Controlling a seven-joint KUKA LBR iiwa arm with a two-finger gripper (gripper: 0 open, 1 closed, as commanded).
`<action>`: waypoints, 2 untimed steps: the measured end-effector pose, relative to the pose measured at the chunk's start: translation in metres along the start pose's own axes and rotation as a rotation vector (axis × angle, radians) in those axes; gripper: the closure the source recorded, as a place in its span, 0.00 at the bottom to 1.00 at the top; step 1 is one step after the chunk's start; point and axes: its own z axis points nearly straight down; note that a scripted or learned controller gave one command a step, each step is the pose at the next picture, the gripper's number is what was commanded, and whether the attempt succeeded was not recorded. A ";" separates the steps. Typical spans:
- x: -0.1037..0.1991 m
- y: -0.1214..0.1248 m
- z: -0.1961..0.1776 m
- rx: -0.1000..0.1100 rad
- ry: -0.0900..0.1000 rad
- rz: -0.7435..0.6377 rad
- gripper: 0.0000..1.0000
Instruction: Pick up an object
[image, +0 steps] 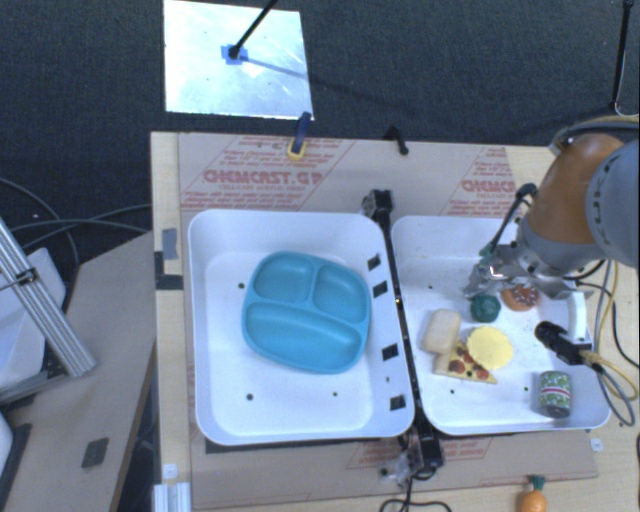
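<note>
Over the right-hand shallow white bin (440, 240), the grey arm with its orange band (580, 185) reaches down so that its claw (487, 272) hangs low above the bin floor; whether the claw is released or clenched cannot be told from this angle. Just below the claw sits a small dark green round object (485, 308), close to its tip, though contact cannot be judged. Just right of the claw lies a reddish-brown round disc (520, 297). Farther below are a yellow round toy (490, 347), a cream-coloured block (441, 330) and a toy pizza slice (462, 366). A small printed can (553, 392) stands well below and to the right. Well left of the claw, the other white bin (215, 300) on the table holds a blue divided plastic plate (305, 310).
</note>
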 end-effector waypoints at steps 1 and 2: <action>0.082 -0.021 -0.119 0.001 0.005 -0.010 1.00; 0.064 -0.091 -0.032 0.021 0.004 0.004 1.00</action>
